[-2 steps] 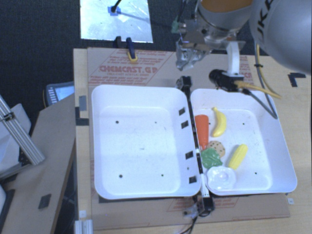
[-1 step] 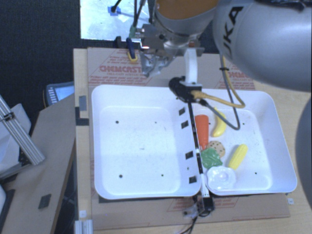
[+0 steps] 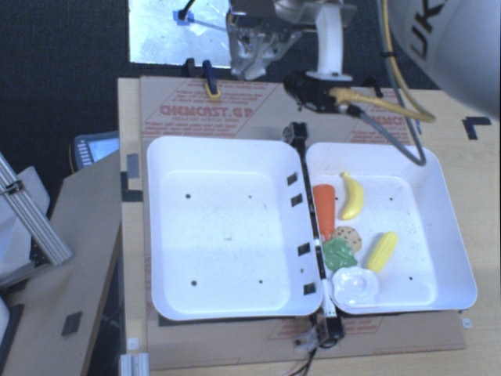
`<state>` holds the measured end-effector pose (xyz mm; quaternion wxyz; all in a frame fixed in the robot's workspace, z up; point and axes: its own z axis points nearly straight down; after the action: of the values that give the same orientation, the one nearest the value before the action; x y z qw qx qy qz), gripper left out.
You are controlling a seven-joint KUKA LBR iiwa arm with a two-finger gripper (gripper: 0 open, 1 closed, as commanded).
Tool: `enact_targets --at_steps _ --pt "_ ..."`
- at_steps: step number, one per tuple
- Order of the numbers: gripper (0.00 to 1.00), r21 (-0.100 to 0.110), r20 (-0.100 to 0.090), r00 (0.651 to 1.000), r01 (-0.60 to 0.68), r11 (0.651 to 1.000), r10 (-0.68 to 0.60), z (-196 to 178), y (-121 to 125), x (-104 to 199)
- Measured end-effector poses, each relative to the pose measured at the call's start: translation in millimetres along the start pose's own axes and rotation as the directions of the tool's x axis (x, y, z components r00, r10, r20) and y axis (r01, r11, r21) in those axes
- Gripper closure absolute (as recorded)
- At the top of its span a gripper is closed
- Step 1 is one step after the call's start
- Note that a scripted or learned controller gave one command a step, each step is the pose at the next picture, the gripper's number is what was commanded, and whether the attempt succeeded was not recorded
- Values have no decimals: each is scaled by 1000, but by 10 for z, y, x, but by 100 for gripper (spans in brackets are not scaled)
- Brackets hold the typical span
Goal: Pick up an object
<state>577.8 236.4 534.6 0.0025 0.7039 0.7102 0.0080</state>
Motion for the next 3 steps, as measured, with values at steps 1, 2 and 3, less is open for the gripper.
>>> enact_targets --at_steps 1,2,3 --pt "100 32 14 1000 -8 999 7 2022 -633 -36" --pt "100 11 5 1000 -5 1000 5 1598 -672 -26" --pt "100 14 7 1000 -9 1000 9 1712 -604 -207"
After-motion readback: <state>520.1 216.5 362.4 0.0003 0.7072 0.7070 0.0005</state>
